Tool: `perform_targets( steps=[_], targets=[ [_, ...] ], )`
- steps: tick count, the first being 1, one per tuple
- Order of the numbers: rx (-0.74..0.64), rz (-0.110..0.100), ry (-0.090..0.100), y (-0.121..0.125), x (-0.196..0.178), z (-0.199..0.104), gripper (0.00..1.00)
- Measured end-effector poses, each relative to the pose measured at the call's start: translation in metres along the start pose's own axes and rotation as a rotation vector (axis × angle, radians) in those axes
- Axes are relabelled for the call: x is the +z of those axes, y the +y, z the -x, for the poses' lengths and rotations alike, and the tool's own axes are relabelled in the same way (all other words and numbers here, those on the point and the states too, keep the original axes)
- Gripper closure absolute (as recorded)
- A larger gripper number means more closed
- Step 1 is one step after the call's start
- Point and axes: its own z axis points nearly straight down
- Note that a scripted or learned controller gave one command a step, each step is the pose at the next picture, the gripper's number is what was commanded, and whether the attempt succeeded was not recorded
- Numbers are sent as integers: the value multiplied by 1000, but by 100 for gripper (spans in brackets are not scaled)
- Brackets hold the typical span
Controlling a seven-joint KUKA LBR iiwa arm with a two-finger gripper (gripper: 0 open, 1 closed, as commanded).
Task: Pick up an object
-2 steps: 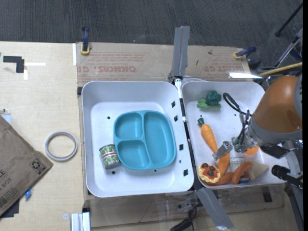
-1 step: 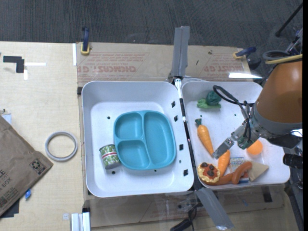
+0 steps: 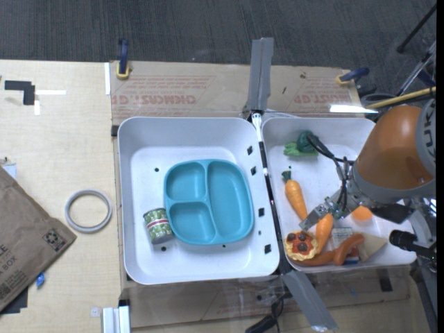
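Gripper [image 3: 320, 216] is low in right bin [image 3: 316, 132], tips btwn two carrots [image 3: 296, 196] above pizza slice [image 3: 301, 244]. Can't tell claw state. Teal tray [image 3: 208, 201] in left bin [image 3: 187, 134].

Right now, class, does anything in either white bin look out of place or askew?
One thing: the small green-labelled can in the left white bin lies on its side against the blue divided plate, rather than standing. The toy foods in the right white bin are jumbled, but nothing looks spilled or damaged.

Arm reaching from right, pincer [image 3: 320, 214] seemingly lowered
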Motion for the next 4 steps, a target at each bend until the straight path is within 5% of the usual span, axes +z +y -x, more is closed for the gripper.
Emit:
perform_targets(
  steps=[1,2,3,4],
  targets=[
    [5,6,-9,1,-10,3,100],
    [271,-13,7,70,-87,-4,100],
    [271,-13,7,70,-87,-4,0],
    [550,-15,4,112,-86,16,0]
  ],
)
